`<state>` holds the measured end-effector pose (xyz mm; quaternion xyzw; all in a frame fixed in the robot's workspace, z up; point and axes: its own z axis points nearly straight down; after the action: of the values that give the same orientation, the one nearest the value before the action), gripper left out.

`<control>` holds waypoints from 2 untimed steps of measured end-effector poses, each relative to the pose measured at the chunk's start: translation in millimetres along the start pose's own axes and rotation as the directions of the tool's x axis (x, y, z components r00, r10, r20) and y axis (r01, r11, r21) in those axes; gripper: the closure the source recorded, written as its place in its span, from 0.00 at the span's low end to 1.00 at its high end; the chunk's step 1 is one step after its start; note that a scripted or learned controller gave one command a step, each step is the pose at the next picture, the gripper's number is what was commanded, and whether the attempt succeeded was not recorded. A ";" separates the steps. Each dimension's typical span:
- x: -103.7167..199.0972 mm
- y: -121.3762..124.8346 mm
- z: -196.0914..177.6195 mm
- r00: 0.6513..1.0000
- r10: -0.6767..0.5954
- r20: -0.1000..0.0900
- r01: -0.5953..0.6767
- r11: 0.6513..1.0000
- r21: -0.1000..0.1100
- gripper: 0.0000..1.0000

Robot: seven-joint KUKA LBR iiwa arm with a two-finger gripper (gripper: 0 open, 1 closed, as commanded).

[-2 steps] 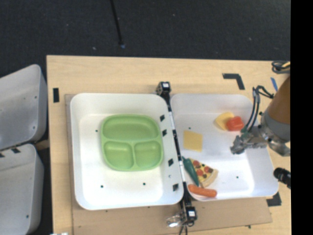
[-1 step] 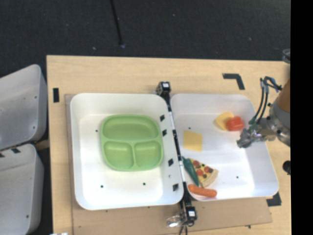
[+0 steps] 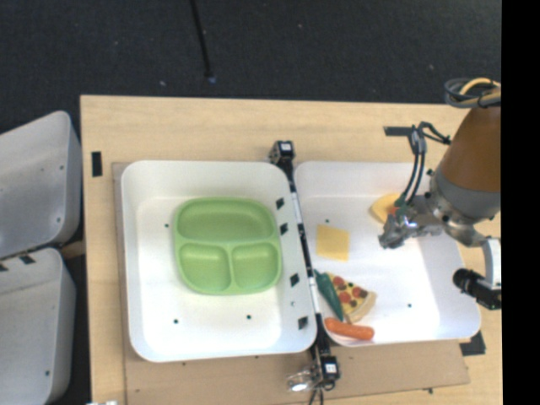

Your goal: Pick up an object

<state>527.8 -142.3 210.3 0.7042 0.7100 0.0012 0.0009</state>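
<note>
Several toy foods lie in the right bin (image 3: 439, 315), any of which could be the object to pick. Closest to the hand is a yellow piece (image 3: 385, 207) near the bin's far side, partly hidden by the tool. A pale yellow cheese square (image 3: 332, 242) lies flat further left, well apart from it. Near the bin's front left corner sit a pizza slice (image 3: 353, 300), a green-handled piece (image 3: 327, 293) just beside it, and an orange carrot-like stick (image 3: 350, 332) along the front edge.

The hand (image 3: 393, 234) hangs low over the bin floor, just beside the yellow piece, and the view is too small and dark there to tell how far it is open or whether it grips anything. The step looks like the approach or the reach down, with no lift yet evident.

The next move calls for settling squarely over one item, most plausibly the yellow piece, closing on it and raising it clear.

In the left bin (image 3: 143, 310) a green divided plate (image 3: 228, 245) rests. Both bins sit on the wooden counter (image 3: 211, 125).
</note>
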 end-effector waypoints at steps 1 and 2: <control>56.9 15.5 3.6 1.000 0.000 0.000 0.000 1.000 0.000 1.00; 97.6 28.9 -6.4 1.000 0.002 0.000 -0.002 1.000 0.001 1.00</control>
<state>555.9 -44.4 216.9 0.7049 0.7093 0.0009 0.0005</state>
